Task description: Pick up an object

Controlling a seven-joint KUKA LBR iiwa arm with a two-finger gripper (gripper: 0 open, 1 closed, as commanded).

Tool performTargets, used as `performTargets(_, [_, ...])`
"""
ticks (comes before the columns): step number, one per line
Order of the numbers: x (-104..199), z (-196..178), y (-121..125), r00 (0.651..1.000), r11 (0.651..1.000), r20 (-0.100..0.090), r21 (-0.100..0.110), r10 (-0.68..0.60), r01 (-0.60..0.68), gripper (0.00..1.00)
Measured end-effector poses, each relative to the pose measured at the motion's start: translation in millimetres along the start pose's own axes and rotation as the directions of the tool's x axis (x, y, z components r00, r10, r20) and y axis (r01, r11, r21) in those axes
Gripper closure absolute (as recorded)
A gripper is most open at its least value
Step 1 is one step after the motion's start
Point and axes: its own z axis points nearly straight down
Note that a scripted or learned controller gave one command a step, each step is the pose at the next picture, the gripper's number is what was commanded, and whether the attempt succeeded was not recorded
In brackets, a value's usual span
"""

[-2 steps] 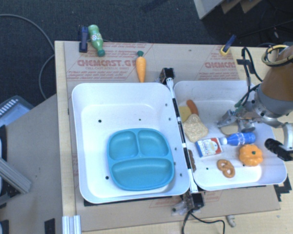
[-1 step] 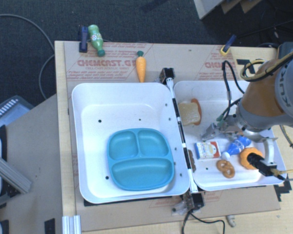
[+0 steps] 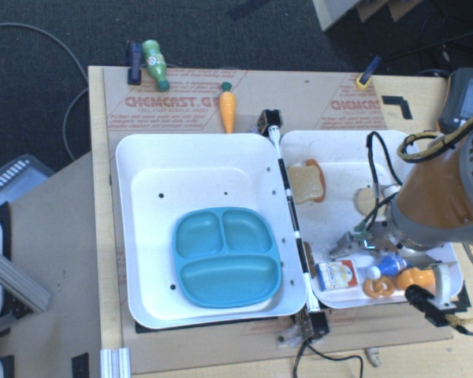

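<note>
The right bin holds a toast slice near its left wall and a pale round piece to the toast's right. Along its front edge lie a small white and red carton, a blue and white bottle, a brown pretzel-like piece and an orange object. My gripper hangs low in this bin, just above the carton and left of the bottle. The arm's orange band covers the bin's right part. Nothing shows held in the gripper.
The left bin carries a blue divided plate. On the bench behind the bins lie a toy carrot, a green bottle, a dark blue object and a yellow and blue piece. A black cable loops over the right bin.
</note>
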Motion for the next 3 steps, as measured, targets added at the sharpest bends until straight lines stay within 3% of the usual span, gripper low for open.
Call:
performTargets(1, [-6.8, -0.7, 82.3, 1.0, 1.0, 0.0, -0.002, -0.001, 0.001, 0.0])
performTargets(2, [-6.9, -10.6, 82.7, 1.0, 1.0, 0.001, -0.004, 0.0, 0.0, 1.0])
performTargets(3, [-6.8, -10.5, 82.6, 1.0, 1.0, 0.001, -0.004, -0.001, 0.001, 0.0])
